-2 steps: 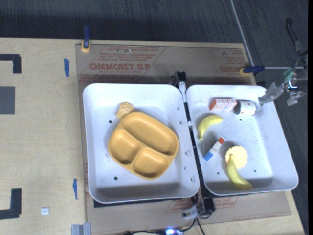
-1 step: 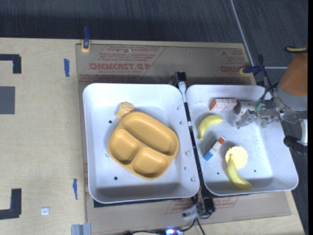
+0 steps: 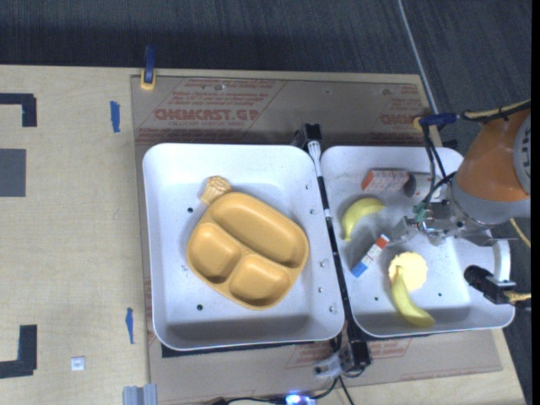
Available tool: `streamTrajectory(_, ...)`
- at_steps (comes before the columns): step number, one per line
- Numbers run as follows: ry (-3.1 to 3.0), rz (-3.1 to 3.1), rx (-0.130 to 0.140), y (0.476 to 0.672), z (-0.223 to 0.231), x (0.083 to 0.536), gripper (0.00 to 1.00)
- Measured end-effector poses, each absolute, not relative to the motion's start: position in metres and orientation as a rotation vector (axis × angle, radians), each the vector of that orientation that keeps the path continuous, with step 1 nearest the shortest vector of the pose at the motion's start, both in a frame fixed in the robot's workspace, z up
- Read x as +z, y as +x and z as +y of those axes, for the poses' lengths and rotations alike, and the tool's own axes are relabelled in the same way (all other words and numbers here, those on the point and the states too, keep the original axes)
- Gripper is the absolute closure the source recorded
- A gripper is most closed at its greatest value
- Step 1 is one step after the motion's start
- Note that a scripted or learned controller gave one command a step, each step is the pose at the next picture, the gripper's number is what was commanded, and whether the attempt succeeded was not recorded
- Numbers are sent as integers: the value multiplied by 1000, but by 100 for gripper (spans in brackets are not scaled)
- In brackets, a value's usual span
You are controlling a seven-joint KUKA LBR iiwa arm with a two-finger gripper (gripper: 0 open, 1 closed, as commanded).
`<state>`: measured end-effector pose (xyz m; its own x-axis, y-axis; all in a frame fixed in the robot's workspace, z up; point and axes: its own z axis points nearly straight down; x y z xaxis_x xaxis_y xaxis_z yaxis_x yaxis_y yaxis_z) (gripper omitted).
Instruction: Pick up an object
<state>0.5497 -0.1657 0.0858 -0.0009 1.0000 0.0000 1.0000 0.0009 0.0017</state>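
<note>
The right bin (image 3: 371,321) holds several objects. A short yellow banana piece (image 3: 361,213) lies near its left wall, and a small reddish box (image 3: 386,180) rests toward the back. A white tube with a blue end (image 3: 369,256) lies slanted in the middle. A yellow banana (image 3: 408,292) lies toward the front. My gripper (image 3: 429,218) hangs low over the middle right of this bin, just right of the banana piece and above the yellow banana. The grey wrist and orange band (image 3: 496,169) hide what lies beneath them.
The left bin (image 3: 169,226) holds a yellow three-compartment plate (image 3: 246,247) with a small tan object (image 3: 216,188) at its back left corner. A black divider (image 3: 327,226) runs between the bins. Cables (image 3: 434,154) trail over the right bin's back edge.
</note>
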Motion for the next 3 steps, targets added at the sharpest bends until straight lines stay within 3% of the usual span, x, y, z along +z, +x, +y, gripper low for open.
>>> streamTrajectory(1, 2221, 2220, 3, 487, -128, 86, 0)
streamTrajectory(2, 2218, 2213, 7, 489, -129, 97, 100)
streamTrajectory(3, 2220, 2223, 1, 538, -103, 99, 100)
